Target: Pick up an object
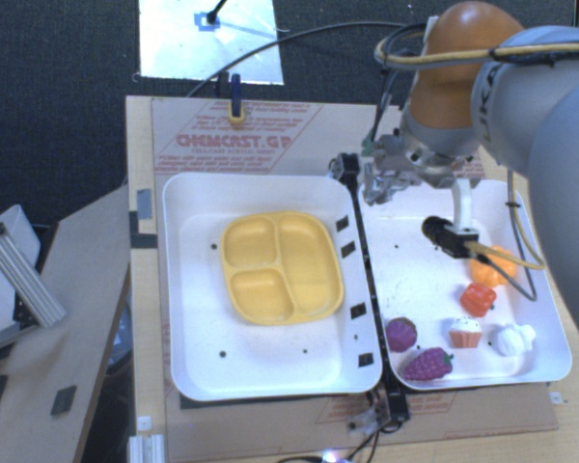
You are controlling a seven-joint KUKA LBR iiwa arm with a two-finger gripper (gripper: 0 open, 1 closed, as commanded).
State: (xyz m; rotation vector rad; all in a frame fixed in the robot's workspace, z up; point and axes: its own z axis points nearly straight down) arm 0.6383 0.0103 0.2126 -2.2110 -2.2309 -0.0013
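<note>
The desk [145,297] carries two shallow white bins set side by side. The grey arm [540,95], with its orange band, reaches in from the right and hangs over the far part of the right bin [405,278].

The left bin [198,287] holds one thing, a yellow divided plate [280,266], lying flat near its middle.

The hand [378,189] sits over the far left corner of the right bin, just beside the wall where the two bins meet. Whether it is wide or narrow cannot be told from this slant, and nothing shows in its grasp.

The small things are all in the near half of the right bin, well apart from the hand. A dark purple berry [427,364] lies at the near edge, with a round purple fruit [400,334] just beside it. To their right stand a little cupcake [465,333] and a white toy [511,339]. Beyond those are a red-orange pepper [478,299] and an orange piece [495,264], partly hidden by a cable.

By this showing the task looks barely begun: no object is lifted, and every one rests on a bin floor. What is left would be nearly all of it: choosing one, coming down over it, closing on it and raising it clear.
</note>
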